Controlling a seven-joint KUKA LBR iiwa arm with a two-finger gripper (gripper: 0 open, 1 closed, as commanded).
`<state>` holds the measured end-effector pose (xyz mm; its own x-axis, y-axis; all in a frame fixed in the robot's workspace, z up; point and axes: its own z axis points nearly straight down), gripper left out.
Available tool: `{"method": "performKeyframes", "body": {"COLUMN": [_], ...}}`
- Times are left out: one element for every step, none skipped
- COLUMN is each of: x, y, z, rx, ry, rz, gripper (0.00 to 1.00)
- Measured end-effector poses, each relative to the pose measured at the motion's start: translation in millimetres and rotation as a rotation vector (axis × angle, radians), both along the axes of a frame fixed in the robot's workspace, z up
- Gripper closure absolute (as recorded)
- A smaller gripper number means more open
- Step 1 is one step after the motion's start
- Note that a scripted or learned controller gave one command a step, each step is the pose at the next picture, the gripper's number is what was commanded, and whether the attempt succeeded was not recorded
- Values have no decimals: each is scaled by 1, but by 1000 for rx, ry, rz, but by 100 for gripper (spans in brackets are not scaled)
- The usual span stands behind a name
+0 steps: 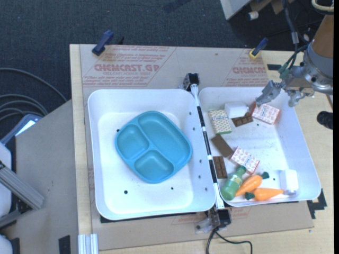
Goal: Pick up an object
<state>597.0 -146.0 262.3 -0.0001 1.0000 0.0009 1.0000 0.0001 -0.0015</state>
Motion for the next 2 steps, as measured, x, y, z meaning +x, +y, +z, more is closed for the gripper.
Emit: {"method": "performKeyframes", "body": {"x": [12, 40], "y": [17, -23], "z": [-93, -175], "rx": [0, -3], "ry": [1, -5], "rz": [0, -1], "gripper": [0, 0]}}
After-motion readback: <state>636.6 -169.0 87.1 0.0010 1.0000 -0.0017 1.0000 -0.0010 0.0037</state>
